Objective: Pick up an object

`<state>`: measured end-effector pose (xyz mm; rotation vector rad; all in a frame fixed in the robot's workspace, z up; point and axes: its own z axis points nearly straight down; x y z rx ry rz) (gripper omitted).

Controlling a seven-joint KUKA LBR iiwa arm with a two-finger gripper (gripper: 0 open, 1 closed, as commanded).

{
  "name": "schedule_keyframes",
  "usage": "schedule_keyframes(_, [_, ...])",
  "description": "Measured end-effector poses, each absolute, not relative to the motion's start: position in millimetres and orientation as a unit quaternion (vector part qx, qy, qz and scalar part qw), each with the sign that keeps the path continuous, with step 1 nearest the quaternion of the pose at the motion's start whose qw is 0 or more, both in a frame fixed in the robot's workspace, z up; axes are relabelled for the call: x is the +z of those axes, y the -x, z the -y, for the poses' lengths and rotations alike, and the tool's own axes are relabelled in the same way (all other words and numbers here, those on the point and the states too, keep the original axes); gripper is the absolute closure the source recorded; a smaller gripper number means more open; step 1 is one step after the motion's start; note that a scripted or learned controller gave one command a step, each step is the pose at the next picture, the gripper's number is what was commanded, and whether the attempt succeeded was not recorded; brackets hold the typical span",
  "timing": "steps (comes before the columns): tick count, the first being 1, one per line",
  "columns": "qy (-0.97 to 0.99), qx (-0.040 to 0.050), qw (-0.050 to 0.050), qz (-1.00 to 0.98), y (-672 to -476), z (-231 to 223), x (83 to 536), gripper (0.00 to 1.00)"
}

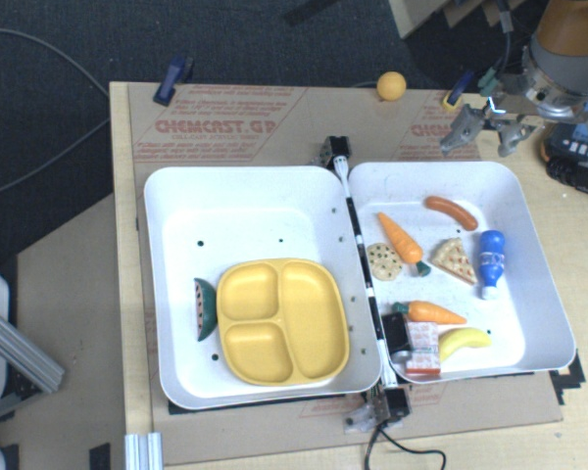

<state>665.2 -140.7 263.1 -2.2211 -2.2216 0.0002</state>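
Bins of smooth white plastic are sitting side by side on a cardboard-covered bench. Left bin (pixel 176 262) is holding a glossy yellow three-compartment plate (pixel 279 319), with a watermelon slice (pixel 204 308) tucked just beside its left edge. Right bin (pixel 529 262) is holding graspable toy food: a round speckled cookie (pixel 382 260), two tapered orange carrots (pixel 401 239) (pixel 434 312), a sausage (pixel 450 211), a triangular pizza slice (pixel 455 260), a blue bottle (pixel 490 260) and a curved banana (pixel 464 342). Metal gripper (pixel 488 135) is hovering above the right bin's far rim, fingers spread and holding nothing.
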Motion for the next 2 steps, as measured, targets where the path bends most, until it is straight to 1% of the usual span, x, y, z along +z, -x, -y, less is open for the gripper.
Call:
schedule_keyframes(1, [0.708, 0.0018, 0.002, 0.707, -664.8, 189.3, 136.2, 0.0])
schedule_keyframes(2, [0.707, 0.0004, 0.001, 0.707, -666.0, 180.9, 84.0, 0.0])
